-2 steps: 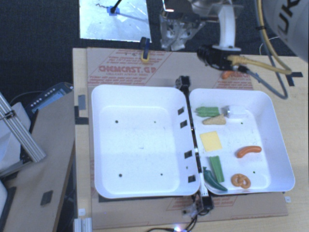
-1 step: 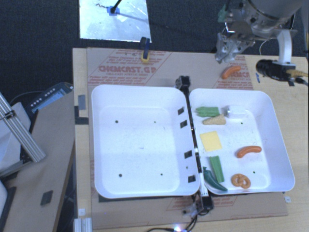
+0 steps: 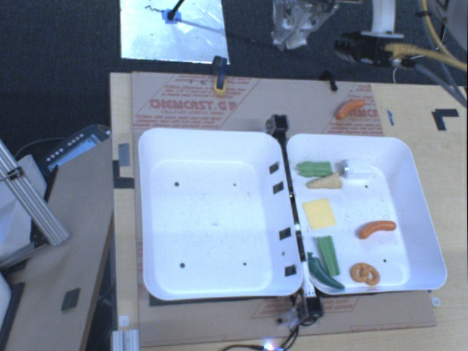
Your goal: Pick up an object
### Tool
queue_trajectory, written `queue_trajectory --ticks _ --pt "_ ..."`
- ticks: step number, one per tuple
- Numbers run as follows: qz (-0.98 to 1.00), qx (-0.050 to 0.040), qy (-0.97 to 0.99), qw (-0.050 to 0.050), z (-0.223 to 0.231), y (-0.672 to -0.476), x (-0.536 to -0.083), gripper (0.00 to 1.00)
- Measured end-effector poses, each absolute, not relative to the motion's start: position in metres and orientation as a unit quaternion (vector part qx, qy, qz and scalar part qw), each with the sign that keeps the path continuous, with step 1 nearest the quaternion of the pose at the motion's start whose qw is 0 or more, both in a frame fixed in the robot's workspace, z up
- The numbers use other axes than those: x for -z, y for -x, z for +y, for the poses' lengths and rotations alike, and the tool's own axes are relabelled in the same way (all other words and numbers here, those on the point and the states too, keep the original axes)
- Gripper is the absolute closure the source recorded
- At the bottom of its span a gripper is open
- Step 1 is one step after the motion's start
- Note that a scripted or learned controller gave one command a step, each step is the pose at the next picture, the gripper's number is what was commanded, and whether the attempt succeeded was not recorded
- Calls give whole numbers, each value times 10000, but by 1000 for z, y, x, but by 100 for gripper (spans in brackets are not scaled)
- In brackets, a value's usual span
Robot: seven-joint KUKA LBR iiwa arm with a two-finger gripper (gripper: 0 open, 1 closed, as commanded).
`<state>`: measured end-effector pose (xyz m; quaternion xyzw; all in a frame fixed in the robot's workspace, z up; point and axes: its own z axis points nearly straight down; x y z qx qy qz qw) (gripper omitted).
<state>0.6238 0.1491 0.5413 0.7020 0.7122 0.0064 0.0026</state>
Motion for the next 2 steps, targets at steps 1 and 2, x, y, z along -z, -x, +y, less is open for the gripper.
queue_trajectory --ticks 1,2 --pt "7111 12 -7031 -22 218 -612 -469 100" --pt "7093 -48 -7049 21 235 -632 -540 100"
